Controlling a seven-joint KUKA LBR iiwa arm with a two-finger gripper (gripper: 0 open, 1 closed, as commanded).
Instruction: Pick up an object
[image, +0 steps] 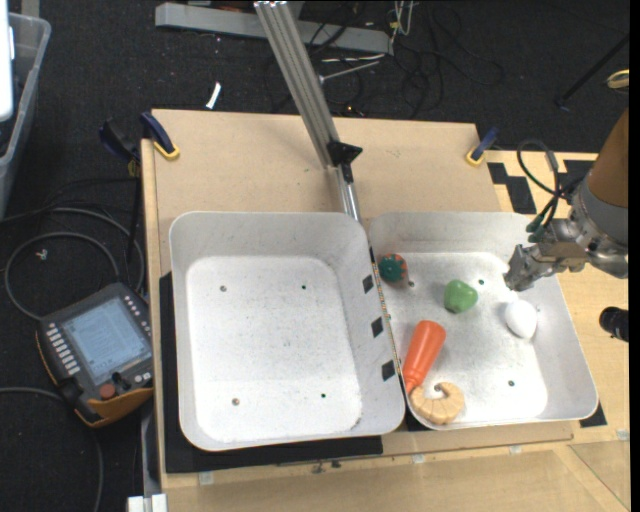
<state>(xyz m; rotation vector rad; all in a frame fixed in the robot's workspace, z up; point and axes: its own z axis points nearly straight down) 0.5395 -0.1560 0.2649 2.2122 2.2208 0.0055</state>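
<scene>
Camera view: the hand (520, 272) hangs over the right bin (560, 400); whether it is released or clenched I cannot tell. Just below lies a white egg (520, 319), likely light, smooth, slippery; best pinched across its middle.

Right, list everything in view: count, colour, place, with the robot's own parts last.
shallow white plastic bins: two, white, side by side on the bench.
orange carrot-shaped toy: one, orange, right bin, near its left wall.
green rounded lump: one, green, middle of right bin.
white egg-shaped object: one, white, right bin, right of the green lump.
small green and red ball: one, right bin, far left corner.
tan ring-shaped pastry toy: one, tan, right bin, near edge.
handheld control pendant: one, grey and orange, floor left of bench.
end effector: one, grey, above right bin, just above the white object.
</scene>
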